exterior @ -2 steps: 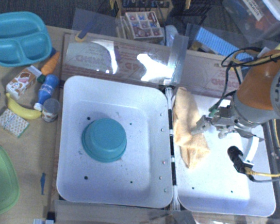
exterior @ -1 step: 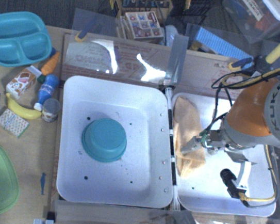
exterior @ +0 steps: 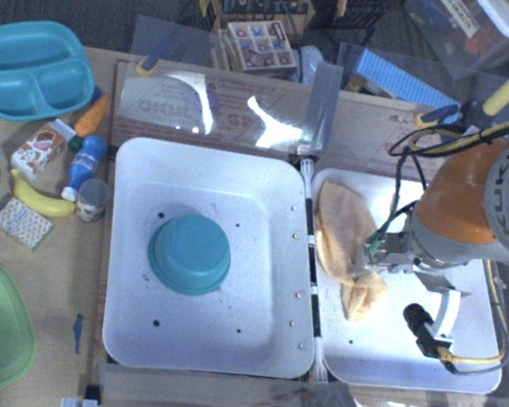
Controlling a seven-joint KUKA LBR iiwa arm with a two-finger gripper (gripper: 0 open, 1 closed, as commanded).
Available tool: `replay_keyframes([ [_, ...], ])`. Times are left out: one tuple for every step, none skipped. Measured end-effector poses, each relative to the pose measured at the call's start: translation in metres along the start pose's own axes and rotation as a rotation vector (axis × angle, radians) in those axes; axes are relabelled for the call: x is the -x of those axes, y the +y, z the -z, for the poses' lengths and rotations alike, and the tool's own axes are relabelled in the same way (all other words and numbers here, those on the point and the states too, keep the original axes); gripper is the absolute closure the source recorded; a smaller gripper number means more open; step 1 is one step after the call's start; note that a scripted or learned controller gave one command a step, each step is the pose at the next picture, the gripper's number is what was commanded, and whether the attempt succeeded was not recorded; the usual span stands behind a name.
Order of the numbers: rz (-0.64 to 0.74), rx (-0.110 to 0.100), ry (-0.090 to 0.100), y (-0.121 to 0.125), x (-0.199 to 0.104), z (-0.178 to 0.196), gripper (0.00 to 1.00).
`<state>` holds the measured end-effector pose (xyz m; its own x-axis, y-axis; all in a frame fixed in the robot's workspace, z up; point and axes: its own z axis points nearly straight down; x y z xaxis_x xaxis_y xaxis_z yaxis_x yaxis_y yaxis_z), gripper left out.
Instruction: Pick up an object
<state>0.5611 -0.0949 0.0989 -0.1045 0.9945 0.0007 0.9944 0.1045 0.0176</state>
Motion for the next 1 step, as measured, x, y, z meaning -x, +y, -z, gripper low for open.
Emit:
replay_keyframes([
  [0.307,-0.018,0.002,0.0164,-0.0498,0.0917,1.00],
])
